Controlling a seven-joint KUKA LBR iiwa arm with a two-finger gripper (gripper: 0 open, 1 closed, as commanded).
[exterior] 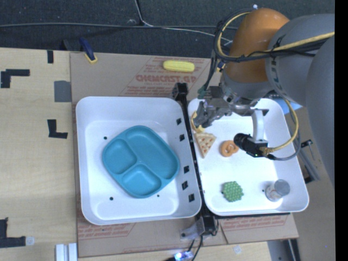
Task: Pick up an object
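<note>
Two shallow white plastic bins sit side by side on a sheet of brown printed cardboard [147, 80] that covers the wooden counter [32, 145]. The left bin [89, 113] holds one thing: a blue plastic plate with three compartments [140, 161], lying flat near the bin's middle. The right bin [293, 200] holds four loose things. One tan, waffle-patterned triangular wedge [205, 143] lies near the bin's left wall; one small orange ring-like piece [228, 149] lies just beside it to the right; one green bumpy ball [232, 191] rests toward the near edge; and one small grey metallic cylinder [278, 190] stands near the near right corner, well apart from the wedge. Outside the bins, one yellow corn-cob-shaped toy [178, 66] lies on the cardboard behind them, and one blue clip with a yellow tip [87, 50] sits at the cardboard's far left corner. The grey arm with its orange band [255, 34] reaches in from the right, and its gripper [202, 118] hangs over the far left part of the right bin, just above the far tip of the wedge. The fingers are dark and bunched together against the bin wall, and whether they are released or clenched cannot be told; nothing is visibly between them.
</note>
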